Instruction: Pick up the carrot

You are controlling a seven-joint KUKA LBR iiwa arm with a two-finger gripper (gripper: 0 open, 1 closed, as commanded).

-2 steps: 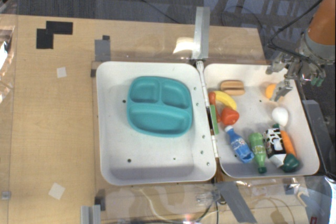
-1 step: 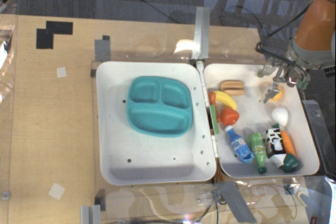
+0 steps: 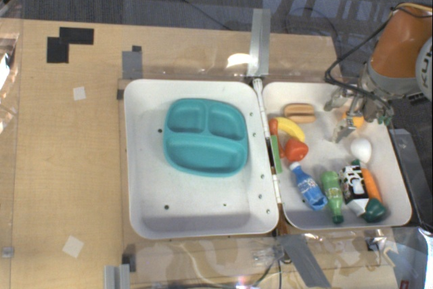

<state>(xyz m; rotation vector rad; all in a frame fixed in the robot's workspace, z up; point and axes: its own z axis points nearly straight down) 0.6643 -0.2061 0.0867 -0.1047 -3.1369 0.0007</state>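
The carrot [image 3: 371, 186] is orange with a dark green top and lies in the front right corner of the right bin [image 3: 399, 166]. It rests against a black-and-white carton [image 3: 352, 182]. My gripper [image 3: 352, 120] hangs over the back right part of that bin, just behind a white egg [image 3: 360, 149] and well behind the carrot. A small yellow-orange patch shows at the gripper's tip, and I cannot make out what it is.
The right bin also holds a hot dog bun [image 3: 299, 112], a banana [image 3: 289, 128], a red fruit [image 3: 295, 149], a blue bottle [image 3: 309, 187] and a green bottle [image 3: 332, 195]. A teal divided plate [image 3: 205, 137] sits in the left bin [image 3: 145, 166].
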